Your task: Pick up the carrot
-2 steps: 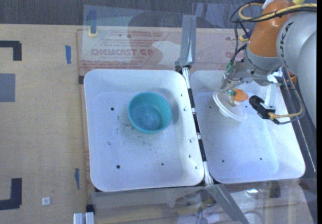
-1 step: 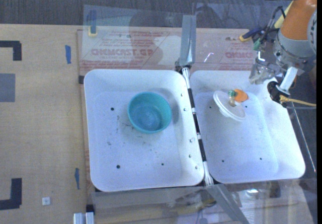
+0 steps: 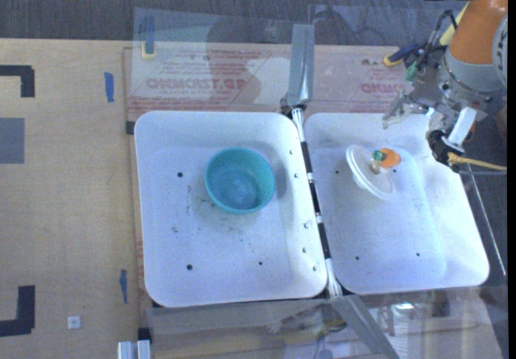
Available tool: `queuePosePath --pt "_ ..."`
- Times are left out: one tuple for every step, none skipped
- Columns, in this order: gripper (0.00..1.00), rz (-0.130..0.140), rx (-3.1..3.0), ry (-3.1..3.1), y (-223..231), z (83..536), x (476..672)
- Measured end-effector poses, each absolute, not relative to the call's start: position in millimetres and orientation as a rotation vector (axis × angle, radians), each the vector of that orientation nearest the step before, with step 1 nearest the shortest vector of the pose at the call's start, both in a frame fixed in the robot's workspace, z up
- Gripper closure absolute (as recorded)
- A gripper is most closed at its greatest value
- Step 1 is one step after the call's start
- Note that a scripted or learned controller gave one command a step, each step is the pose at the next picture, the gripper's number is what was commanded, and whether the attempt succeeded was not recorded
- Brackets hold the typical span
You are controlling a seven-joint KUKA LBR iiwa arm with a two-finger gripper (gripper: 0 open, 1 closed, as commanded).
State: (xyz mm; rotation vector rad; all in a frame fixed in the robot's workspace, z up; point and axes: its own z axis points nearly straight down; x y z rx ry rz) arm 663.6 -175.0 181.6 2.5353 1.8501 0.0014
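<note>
Gripper (image 3: pixel 423 119) hung over the right bin's (image 3: pixel 459 260) back edge; couldn't tell its state. Carrot (image 3: pixel 389 159) touched a clear lid (image 3: pixel 369 172), so I'd drop straight down, avoiding it.

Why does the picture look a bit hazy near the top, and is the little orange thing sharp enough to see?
In the camera view, clear panels behind the bins catch pale glare; the carrot is small and soft-edged beside a clear lid; the teal bowl reads clearly; shadows are faint.

The arm (image 3: pixel 476 43) is grey, with an orange band above the wrist; yellow and black cables (one blue-green fitting too) trail around it.
</note>
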Motion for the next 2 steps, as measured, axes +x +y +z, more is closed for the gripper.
queuePosePath --pt "0.0 0.003 2.435 1.98 -193 87 643.2" --pt "1.0 0.009 2.432 1.978 -193 99 644.9"
